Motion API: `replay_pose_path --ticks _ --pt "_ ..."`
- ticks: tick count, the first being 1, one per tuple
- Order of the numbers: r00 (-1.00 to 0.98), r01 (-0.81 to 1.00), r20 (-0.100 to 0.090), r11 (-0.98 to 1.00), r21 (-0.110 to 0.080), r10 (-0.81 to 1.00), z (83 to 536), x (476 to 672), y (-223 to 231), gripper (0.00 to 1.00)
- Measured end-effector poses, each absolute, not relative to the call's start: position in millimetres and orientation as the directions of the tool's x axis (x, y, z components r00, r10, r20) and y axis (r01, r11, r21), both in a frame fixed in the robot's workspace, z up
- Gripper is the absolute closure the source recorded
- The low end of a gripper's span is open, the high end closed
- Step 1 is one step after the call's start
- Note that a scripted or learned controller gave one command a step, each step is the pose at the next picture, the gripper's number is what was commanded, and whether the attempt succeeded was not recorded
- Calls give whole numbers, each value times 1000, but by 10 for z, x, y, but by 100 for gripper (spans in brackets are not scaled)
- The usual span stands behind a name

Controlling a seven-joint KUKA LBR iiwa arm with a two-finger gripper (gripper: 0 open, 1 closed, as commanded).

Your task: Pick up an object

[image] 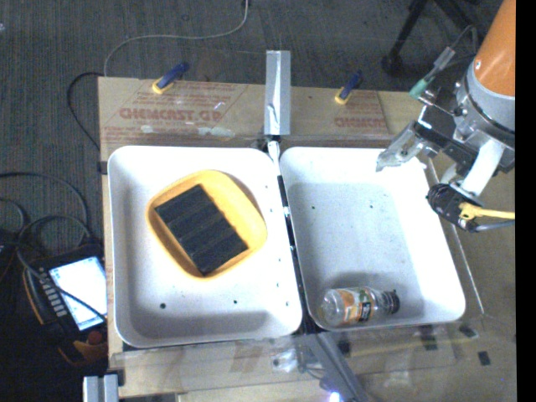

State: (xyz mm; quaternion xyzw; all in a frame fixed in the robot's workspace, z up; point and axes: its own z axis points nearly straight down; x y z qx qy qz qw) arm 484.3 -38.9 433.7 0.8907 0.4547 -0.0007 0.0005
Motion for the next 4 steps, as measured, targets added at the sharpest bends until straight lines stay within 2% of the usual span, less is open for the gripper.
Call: replay_pose_path --ticks 2,4 --pt "724 690 -2 -724 -1 690 4250 4842 -953 0" --pt "906 422 -2 -906 0 422 4335 4844 -1301 0"
